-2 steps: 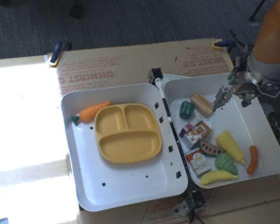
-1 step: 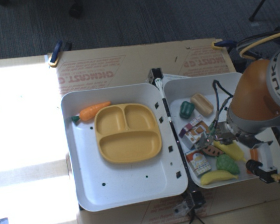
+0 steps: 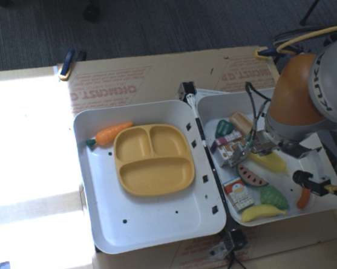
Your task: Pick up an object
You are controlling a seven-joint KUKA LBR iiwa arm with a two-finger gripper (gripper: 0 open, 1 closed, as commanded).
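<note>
Two white bins: the left bin [image 3: 107,230] holds one yellow divided plate [image 3: 154,159] and one toy carrot [image 3: 112,133], while the claw [image 3: 242,150], its grip unreadable, hangs over the cluttered right bin [image 3: 326,203] with two bananas, one [image 3: 263,212] at lower right.

I see the bench [image 3: 27,178] carrying cardboard [image 3: 149,78] beneath 2 white bins [image 3: 107,230], side by side toward its right edge.

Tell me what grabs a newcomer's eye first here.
The yellow divided plate dominates the left bin, with a toy carrot at its upper-left edge. From the right, the grey arm's orange band looms over the right bin, its gripper down among crowded toy food.
</note>
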